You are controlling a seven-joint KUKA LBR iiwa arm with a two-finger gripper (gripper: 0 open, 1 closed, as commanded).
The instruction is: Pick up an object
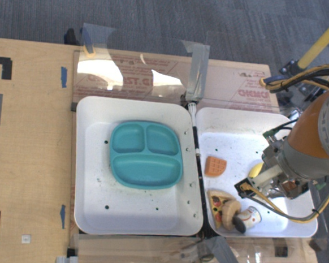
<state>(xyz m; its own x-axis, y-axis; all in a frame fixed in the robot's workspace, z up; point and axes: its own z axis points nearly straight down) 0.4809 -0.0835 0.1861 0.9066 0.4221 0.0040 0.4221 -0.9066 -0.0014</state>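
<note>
The right bin (233,128) holds an orange waffle-like piece (215,166) near its left wall. At the bin's front left lie a flat toy food slice (218,201), a tan ring-shaped piece (230,209) and a small white cylinder with a dark end (248,217), all bunched together. My gripper (284,186) hangs low over the right half of this bin, to the right of the waffle piece and behind the cylinder. The wrist hides the fingers, and nothing is visibly held.
A teal divided plate (147,154) lies in the middle of the left bin (88,167). A clear plastic sheet and cardboard stand behind both bins. Yellow cables loop from the wrist over the right bin's front right corner.
</note>
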